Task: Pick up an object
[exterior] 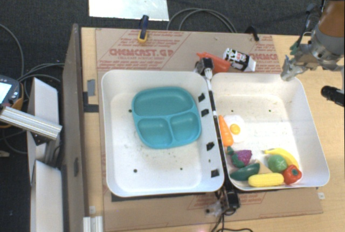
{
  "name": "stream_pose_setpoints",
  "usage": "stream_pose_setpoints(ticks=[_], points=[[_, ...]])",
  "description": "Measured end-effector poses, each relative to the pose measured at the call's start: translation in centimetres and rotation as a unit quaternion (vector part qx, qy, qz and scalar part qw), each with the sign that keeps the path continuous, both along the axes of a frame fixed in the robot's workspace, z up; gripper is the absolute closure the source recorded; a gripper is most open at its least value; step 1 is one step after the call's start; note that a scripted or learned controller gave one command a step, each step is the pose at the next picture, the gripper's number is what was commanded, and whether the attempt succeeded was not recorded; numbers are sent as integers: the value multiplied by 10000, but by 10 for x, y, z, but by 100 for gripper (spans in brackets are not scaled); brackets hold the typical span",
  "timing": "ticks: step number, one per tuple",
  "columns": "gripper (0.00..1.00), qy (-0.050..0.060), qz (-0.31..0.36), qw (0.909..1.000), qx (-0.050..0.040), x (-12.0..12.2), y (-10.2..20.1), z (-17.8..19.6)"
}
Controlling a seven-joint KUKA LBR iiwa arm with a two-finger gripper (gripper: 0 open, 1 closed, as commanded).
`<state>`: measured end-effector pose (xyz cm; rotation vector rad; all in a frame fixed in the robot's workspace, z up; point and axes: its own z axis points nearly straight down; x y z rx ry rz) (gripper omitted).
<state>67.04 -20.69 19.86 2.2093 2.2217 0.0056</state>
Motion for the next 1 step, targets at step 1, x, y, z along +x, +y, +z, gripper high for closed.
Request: stream_pose_setpoints(ticks=[1], points=[[100, 56, 14, 10000, 31, -2, 65, -119]])
